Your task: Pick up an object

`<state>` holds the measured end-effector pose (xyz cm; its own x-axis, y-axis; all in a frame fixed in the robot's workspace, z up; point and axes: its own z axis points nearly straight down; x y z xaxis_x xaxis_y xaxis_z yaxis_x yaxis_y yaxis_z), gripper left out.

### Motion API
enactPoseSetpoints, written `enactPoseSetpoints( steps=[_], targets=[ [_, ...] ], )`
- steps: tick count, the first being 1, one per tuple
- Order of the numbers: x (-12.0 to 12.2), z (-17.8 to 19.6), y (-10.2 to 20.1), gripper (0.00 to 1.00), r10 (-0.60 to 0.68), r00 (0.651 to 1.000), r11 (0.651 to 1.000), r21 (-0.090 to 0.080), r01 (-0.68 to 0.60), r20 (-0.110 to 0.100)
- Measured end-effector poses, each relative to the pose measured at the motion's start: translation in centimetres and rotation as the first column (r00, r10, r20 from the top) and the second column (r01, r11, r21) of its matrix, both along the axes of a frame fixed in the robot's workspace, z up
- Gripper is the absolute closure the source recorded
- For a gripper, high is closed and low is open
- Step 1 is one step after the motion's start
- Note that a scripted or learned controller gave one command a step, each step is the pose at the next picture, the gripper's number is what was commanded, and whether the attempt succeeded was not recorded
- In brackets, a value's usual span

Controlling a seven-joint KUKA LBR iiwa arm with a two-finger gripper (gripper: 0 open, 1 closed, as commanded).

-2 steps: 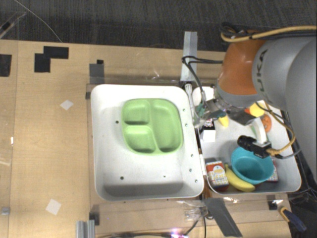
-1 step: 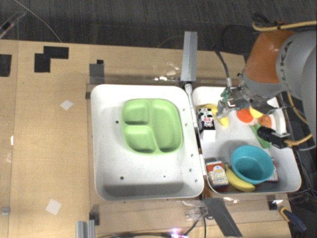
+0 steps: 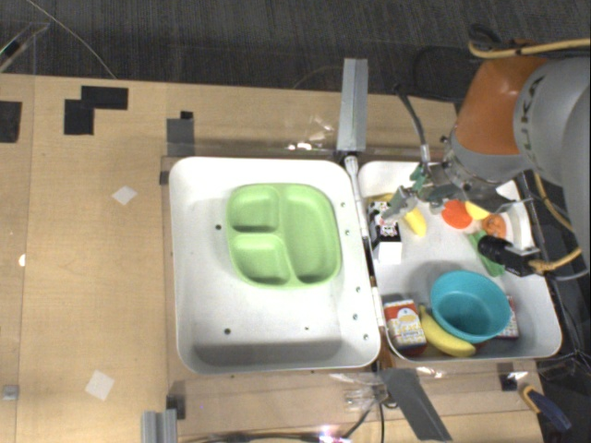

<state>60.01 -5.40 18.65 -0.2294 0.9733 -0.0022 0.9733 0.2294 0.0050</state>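
The right bin holds several objects. A blue bowl sits near its front, with a banana and a small red carton beside it. Farther back lie a small yellow piece, an orange piece, a dark green item and a black-and-white item. My gripper hangs low over the back left of this bin, just above the yellow piece. The wrist hides whether it touches anything.
The left bin carries a green divided plate. A grey metal post stands behind the wall between the bins. Cables trail at the right bin's far right side.
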Motion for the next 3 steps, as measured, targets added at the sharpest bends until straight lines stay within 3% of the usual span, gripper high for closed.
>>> enactPoseSetpoints(
  steps=[1,2,3],
  targets=[
    [2.8,-6.1,-4.4,0.0,0.156,0.988,0.988,-0.002,-0.156,0.01],
    [5.6,-7.7,-3.8,0.0,-0.008,0.999,1.0,-0.001,0.008,0.031],
    [7.8,-7.8,-4.0,0.0,-0.078,0.997,0.997,0.002,0.078,0.02]
  ],
)
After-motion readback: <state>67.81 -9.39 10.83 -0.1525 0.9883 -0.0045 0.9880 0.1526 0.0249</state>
